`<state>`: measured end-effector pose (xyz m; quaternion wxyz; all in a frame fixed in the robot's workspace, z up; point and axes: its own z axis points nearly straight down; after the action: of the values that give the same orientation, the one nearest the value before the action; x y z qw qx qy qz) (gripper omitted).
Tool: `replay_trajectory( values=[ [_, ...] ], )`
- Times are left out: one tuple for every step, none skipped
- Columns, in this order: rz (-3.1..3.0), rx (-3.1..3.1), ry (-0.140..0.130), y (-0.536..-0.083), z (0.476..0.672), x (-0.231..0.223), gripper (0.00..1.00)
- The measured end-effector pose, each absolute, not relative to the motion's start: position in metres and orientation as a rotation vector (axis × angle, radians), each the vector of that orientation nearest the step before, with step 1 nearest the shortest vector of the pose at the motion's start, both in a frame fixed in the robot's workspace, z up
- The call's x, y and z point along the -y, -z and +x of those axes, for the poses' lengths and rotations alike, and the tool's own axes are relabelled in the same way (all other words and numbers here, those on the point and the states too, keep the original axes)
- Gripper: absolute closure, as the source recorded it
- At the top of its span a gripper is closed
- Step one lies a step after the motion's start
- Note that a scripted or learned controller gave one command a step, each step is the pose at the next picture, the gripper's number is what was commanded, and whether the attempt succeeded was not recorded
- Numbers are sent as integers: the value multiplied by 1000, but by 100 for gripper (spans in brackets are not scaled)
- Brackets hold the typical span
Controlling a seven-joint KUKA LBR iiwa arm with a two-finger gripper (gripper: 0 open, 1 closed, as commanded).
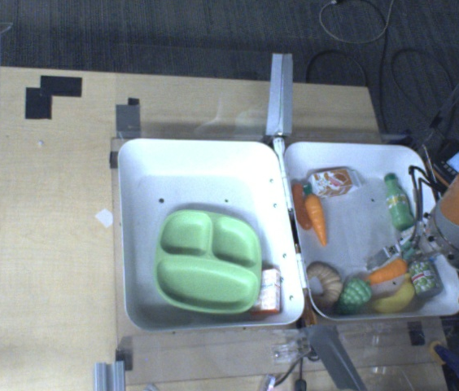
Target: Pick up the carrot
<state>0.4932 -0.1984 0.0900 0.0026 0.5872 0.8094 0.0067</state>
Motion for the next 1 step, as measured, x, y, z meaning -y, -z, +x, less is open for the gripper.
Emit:
replay_trajectory(
  values=[
    [1834,-2531,-23,-102,496,199,100]
  ],
)
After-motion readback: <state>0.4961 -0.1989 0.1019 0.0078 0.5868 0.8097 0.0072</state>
